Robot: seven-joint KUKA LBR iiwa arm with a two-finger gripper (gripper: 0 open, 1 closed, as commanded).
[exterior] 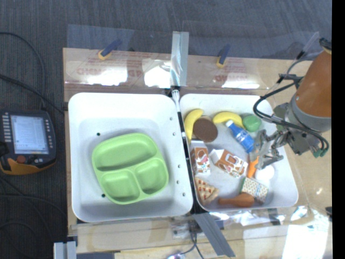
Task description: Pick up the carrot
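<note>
at right bin (294, 190), near its right wall: carrot (252, 168) is seen as a small orange stub, tilted, lying w/ gripper (263, 151) right over it.
gripper state: dark metal fingers are lowered into the bin around the carrot's upper end; how far apart they stand can't be told, & no firm hold can be confirmed.
progress: reach & descent appear done; grasp judged unconfirmed; lift is not yet done, carrot is at bin-floor level.
left to do: closing on carrot, raising it clear of neighbours.
carrot: smooth, matte orange, tapered, prob. plastic toy.
neighbours: blue bottle (241, 135) just up-left of it, glossy, cylindrical; printed carton (232, 164) beside it, flat-faced; green round item (251, 122) further up.
other contents: two bananas (191, 120), curved, yellow; brown disc (205, 129); sausage-like piece (236, 200) at the front wall.
left bin (81, 117): green tray (129, 167) w/ three compartments, smooth moulded plastic.
arm (318, 85): grey w/ orange band, cables looped by the wrist.
</note>
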